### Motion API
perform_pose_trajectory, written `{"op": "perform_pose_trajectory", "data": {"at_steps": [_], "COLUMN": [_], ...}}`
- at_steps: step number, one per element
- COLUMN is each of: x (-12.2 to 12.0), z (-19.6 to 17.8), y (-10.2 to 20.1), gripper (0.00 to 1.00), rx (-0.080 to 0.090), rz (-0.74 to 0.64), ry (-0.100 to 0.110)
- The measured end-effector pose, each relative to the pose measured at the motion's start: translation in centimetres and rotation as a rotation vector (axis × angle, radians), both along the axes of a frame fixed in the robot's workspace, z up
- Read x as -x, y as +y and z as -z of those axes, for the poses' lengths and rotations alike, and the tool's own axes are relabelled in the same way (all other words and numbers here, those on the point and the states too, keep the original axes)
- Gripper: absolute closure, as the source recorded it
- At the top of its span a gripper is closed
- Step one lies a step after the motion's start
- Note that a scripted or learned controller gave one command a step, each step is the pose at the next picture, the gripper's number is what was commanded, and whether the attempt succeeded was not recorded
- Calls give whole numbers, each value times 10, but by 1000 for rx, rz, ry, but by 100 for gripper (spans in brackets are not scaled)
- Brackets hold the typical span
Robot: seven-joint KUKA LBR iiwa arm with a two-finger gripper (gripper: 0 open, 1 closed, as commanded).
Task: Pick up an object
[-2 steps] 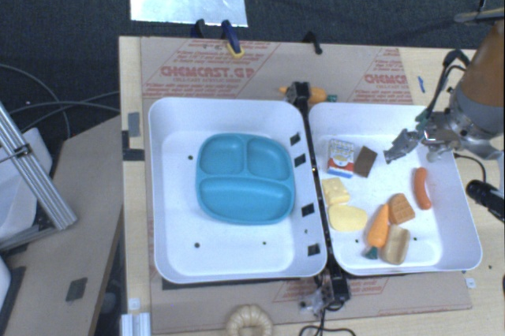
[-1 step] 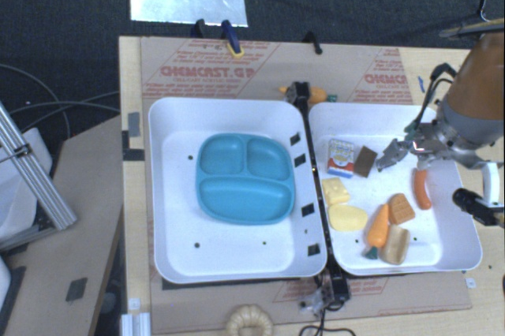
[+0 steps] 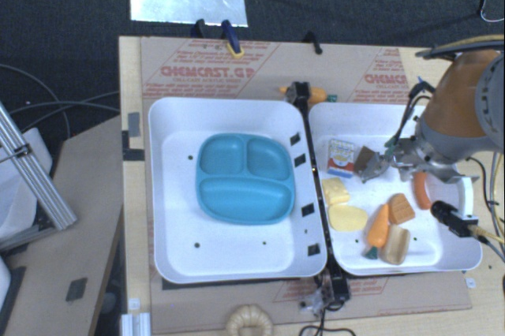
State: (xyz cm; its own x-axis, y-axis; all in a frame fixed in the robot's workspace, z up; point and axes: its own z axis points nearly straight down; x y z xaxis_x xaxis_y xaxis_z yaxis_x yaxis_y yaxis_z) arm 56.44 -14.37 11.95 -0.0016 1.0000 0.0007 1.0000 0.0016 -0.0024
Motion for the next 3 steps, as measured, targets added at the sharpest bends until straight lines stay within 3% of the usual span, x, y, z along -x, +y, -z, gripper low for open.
{"op": "perform_pose_trajectory", "data": {"at_steps": [1,2,3], "x": [0,-1,-6], "z": [37,24,-20], "y": [1,0,4], "gripper": [0,100,100], "rx": [0,1,2], "rz": [1,1,-3], "ry": [-1,-6,-8]}}
